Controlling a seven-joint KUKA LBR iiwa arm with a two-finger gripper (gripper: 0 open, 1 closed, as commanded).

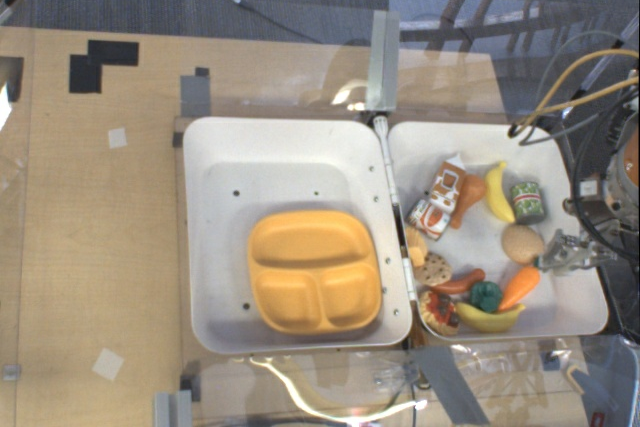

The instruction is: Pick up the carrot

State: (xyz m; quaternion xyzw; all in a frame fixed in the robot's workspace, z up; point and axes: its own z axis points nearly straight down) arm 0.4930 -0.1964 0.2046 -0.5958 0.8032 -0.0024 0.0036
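carrot (519, 287): lying in the right bin (570, 315), near its front right corner, leafy green end beside a banana (487, 317)
hand (562, 253): at the bin's right edge, just above the carrot's fat end; honestly can't tell how it's set
left bin (215, 215): has a yellow tray (313, 269)

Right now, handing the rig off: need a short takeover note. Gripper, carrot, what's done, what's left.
Gripper: at the right bin's right side, just above and right of the carrot; can't tell its finger state, and nothing shows between them.
Carrot: lying in the right bin near the lower right, tip pointing down-left, beside the egg and the lower banana.
Left bin: holds the yellow divided tray.
Done: the approach only; carrot is not lifted.
Left: close on the carrot and raise it.
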